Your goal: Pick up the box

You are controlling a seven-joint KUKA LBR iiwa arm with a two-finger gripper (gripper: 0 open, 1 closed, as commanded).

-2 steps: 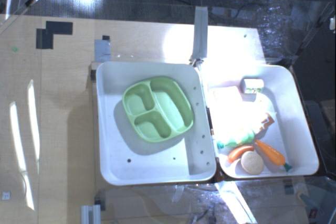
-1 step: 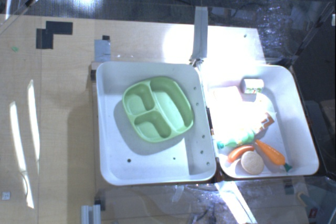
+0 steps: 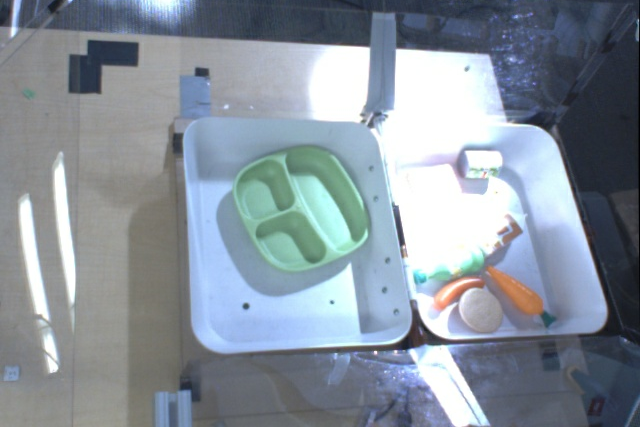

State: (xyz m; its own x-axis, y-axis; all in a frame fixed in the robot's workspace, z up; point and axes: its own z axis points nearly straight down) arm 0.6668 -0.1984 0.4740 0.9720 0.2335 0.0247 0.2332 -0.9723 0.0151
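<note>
White box (image 3: pixel 480 162) w/ green and red print is the target. It sits well to the view's right of the green divided plate (image 3: pixel 300 207), over the wall into the right bin (image 3: pixel 572 205), about level w/ the plate's far edge and close to that bin's back wall. It looks to lie flat, long side running across the view, w/ bare bin floor around it. Strong glare washes out the floor between plate and box, so the edges on that side are hard to read.

Gripper state: can't tell from this frame, so no grasp can be claimed; the pick is not yet started as far as I can judge.

Doing it well, imo:
- Come down from above, centred on the box, jaws spanning its short side.
- Open wide enough before descent; the back wall is near, so keep clearance on that side.
- Go low enough to catch the sides, not just the top edge.
- Lift straight up, slow at first, and check the box comes along.

Clutter is no big worry: the carrot (image 3: pixel 515 292), red piece (image 3: pixel 458 290), round beige item (image 3: pixel 481 311) and green toy (image 3: pixel 450 265) all lie right of the plate too, but toward the near side, well apart from the box. A brownish item (image 3: pixel 508 233) is the nearest neighbour, still apart.
</note>
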